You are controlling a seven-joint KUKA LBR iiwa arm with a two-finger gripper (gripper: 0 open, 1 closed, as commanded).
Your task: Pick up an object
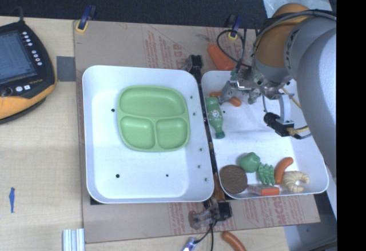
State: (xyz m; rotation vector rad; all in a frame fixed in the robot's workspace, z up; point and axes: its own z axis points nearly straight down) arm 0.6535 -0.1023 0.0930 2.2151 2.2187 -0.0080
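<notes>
Gripper (237, 91) is hovering over the right bin's (311, 155) far corner — finger state (hold included) indiscernible — risking clipping the rim beside the green bottle (215, 118).

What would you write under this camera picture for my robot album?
Robot arm reaching over the right bin of toy food, green plate waiting next door.

A black-and-orange control pendant (22, 71) lies left of the left bin (97, 130), which holds a green divided plate (153, 118).
</notes>
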